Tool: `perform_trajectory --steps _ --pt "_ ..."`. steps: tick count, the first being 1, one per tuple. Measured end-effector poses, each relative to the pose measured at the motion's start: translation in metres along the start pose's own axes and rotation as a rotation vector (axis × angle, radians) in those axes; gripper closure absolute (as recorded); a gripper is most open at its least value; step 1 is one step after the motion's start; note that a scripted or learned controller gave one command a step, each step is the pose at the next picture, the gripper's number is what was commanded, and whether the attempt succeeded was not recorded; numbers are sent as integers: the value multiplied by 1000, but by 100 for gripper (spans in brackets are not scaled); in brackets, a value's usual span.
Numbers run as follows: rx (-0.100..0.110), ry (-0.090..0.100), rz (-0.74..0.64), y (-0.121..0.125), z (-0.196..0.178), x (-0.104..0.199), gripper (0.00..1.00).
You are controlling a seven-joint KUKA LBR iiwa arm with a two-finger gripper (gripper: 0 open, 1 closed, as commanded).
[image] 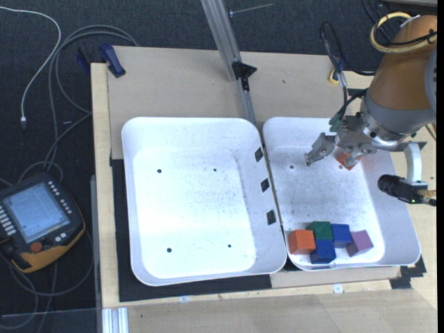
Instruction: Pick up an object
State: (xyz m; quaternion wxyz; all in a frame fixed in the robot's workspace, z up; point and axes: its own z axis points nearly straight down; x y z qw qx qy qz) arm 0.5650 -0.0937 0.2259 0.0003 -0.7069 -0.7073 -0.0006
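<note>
Several small blocks lie bunched at the near edge of the right bin (pixel 305 193): an orange block (pixel 302 241), a green block (pixel 321 229), a blue block (pixel 340 234), a second blue block (pixel 322 251) and a purple block (pixel 361 241). My gripper (pixel 334 154) hangs over the far part of the right bin, well away from that cluster. A small red-orange piece (pixel 345 160) shows right at the gripper's underside. Whether it is a held block or part of the tool is unclear.
The left bin (pixel 139 151) sits beside the right one, with a ridge and black clips between them. A slanted metal post (pixel 222 30) rises behind the bins. A black camera unit (pixel 399 186) sticks out from the wrist over the right bin's right rim.
</note>
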Motion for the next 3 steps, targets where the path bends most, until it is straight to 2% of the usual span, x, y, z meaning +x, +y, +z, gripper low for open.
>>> perform_trajectory --steps 1,2,3 --pt "-4 -6 6 26 -18 -100 0" --pt "7 0 -1 69 131 -121 0" --pt "-5 -3 -3 111 125 -118 0"
